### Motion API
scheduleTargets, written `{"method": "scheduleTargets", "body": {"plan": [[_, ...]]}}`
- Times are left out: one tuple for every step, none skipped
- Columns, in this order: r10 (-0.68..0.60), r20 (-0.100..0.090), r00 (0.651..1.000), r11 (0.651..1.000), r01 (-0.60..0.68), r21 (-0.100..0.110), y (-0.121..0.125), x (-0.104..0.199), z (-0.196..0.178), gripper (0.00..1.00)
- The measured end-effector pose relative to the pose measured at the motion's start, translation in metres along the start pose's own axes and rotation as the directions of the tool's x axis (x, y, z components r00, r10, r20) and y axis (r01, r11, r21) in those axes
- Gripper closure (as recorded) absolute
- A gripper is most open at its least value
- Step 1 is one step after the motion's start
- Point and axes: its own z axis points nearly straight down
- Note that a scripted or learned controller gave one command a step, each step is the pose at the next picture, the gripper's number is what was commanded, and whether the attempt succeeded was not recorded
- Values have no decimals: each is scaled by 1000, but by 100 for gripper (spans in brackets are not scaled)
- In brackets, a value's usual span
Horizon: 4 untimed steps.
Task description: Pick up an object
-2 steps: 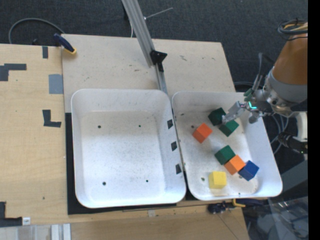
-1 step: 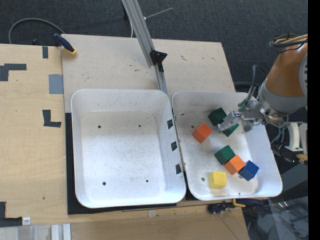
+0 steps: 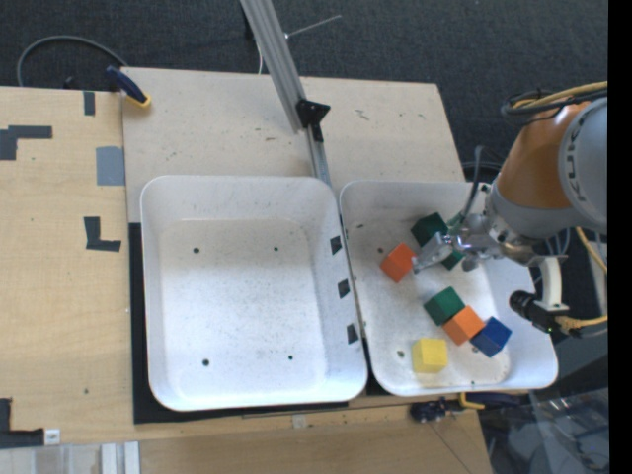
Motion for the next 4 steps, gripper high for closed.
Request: {"method": "scheduleTargets", "body": {"plan": [[1,5,1000,1000,-1,-26,6,-2,23,0],[1,3,1000,1000,-1,-23,6,0,15,100],[1,2,1000,1000,-1,-12,2,0,-47,100],[1,3,1000,1000,-1,-13,4,-5,-109,100]]}}
